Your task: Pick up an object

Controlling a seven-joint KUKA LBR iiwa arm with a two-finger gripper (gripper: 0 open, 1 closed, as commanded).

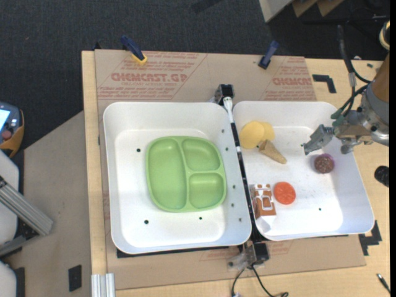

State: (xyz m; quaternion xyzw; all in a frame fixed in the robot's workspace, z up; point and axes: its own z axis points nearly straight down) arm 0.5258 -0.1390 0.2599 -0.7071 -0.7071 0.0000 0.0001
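Gripper (327, 142) over right bin (356, 184), fingers apart, prob. empty — purple ball (323, 163) just below; could roll off — round, near wall.

We see two shallow white plastic bins (117, 166) on a tan cardboard-covered desk (185, 73) printed with red lettering. One holds a light green divided plastic tray (185, 173); the other a yellow toy ice-cream cone (260, 138), an orange round toy (284, 192), a dark maroon ball (323, 163) and a brown-and-white toy block (264, 201).
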